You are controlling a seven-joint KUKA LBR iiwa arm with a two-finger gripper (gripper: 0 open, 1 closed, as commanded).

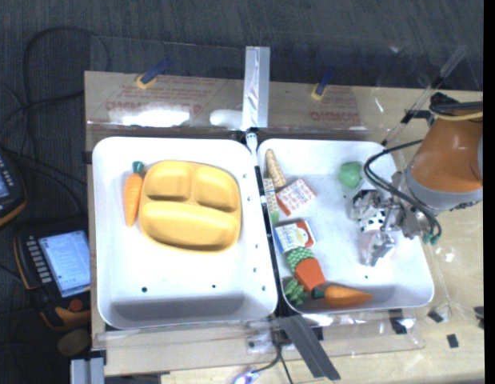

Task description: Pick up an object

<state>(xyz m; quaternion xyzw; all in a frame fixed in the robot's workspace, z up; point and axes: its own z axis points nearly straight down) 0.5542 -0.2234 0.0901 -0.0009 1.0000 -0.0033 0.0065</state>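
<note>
My gripper (375, 242) hangs over the right side of the right bin (407, 290), fingers pointing down at bare white floor, with the orange band of the arm (447, 162) above it. A green round object (351, 174) lies just up and left of it. Along the bin's left side sit a cone-shaped corn piece (273, 166), a red-and-white packet (295, 196), a small carton (294, 235), a red and green strawberry-like toy (305, 269) and an orange carrot (343, 295). I see nothing between the fingers.
The left bin (111, 286) holds a yellow divided tray (191, 205) and a small carrot (133, 194). A metal divider post (256, 86) stands between the bins at the back. Cables and a tablet (63, 262) lie off the bench's left.
</note>
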